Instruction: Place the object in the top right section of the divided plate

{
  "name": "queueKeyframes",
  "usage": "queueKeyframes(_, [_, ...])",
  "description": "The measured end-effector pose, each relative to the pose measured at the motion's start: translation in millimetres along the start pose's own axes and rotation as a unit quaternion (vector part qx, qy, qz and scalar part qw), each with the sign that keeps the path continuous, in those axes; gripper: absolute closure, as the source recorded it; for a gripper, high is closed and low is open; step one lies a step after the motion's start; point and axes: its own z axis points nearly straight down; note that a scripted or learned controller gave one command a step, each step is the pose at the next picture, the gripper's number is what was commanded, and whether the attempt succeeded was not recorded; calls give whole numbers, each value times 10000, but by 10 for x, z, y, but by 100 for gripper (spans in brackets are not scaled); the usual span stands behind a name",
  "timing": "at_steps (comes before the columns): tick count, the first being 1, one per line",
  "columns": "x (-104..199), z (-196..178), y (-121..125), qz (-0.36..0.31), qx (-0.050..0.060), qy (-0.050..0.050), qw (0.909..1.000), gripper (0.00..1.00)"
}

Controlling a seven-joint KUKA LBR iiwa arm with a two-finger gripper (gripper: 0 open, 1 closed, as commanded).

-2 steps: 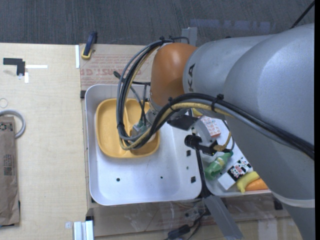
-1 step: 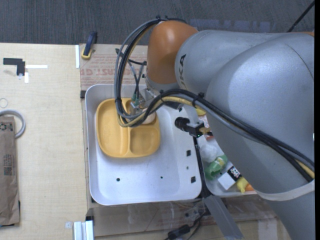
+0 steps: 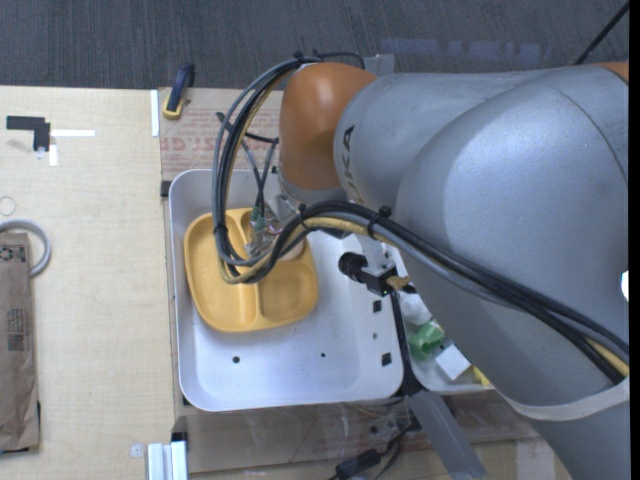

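Observation:
A yellow divided plate (image 3: 270, 298) lies in the left white bin (image 3: 280, 373). The grey arm with its orange band (image 3: 315, 118) reaches in from the right and hangs over the plate's upper right part, with dark cables looping down in front of it. The gripper (image 3: 262, 230) sits low over that upper right section, mostly hidden by the wrist and cables. No object can be made out between the gripper and the plate.
In the right bin (image 3: 445, 383), at the arm's lower edge, lie a green object (image 3: 427, 340) and a white block (image 3: 452, 362). A yellow and blue tool (image 3: 179, 90) rests on the bench above the left bin. A brown paper bag (image 3: 15, 338) lies at far left.

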Motion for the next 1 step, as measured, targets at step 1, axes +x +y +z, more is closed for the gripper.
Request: queueKeyframes(1, [196, -34, -200, 300, -64, -86, 9995, 100])
